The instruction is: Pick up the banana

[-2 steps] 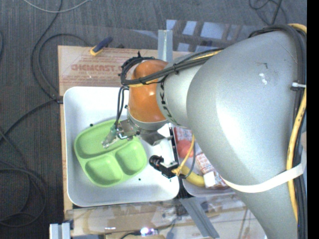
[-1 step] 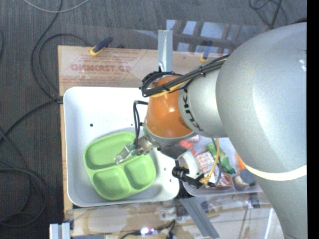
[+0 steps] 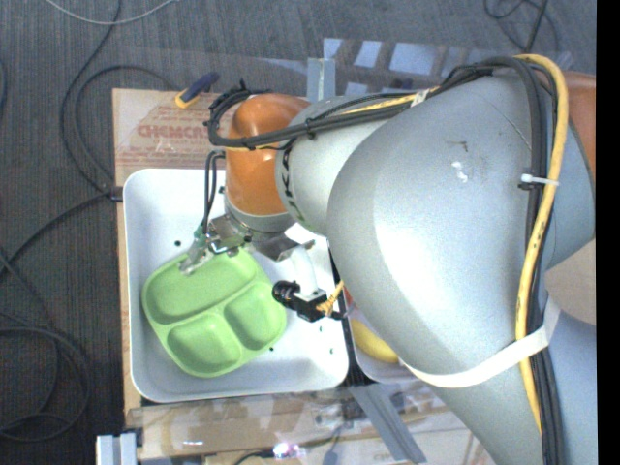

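A yellow piece of the banana (image 3: pixel 372 341) peeks out from under the arm in the right bin, most of it hidden by the arm's grey body. My gripper (image 3: pixel 201 252) is over the left bin (image 3: pixel 145 201), far from the banana. Its tip is at the upper left rim of a green divided plate (image 3: pixel 215 314). The orange band (image 3: pixel 254 163) sits just above the wrist.
The green plate lies tilted across the lower half of the left bin. The arm's bulk covers nearly all of the right bin. A black connector (image 3: pixel 296 298) with cables hangs by the plate's right edge. A cardboard sheet (image 3: pixel 155 129) lies behind the bin.
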{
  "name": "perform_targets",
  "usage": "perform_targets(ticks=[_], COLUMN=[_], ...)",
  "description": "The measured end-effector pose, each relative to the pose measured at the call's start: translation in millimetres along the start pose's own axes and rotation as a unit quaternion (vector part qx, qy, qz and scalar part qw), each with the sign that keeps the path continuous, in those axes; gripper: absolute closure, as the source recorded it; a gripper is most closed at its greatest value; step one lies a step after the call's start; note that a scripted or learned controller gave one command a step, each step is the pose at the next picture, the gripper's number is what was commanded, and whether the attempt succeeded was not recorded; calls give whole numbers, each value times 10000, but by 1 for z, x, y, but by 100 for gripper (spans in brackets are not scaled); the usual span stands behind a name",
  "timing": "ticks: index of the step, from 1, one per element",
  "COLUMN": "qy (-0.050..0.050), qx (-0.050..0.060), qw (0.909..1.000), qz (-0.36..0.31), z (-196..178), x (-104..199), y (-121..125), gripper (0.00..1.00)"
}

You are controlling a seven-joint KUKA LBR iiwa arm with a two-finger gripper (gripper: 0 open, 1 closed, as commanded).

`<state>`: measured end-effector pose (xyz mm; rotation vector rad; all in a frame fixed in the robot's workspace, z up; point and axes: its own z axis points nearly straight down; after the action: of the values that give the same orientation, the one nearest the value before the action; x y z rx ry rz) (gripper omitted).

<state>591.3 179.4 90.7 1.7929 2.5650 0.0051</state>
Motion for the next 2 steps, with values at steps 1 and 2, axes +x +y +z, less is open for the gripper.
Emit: perform_targets(ticks=[1, 2], qy=[42, 44], qx=[55, 55], qw=[9918, 9917], qz=[-1278, -1281], z=[-92, -92], x=[-73, -73], y=[-71, -71], gripper=[0, 0])
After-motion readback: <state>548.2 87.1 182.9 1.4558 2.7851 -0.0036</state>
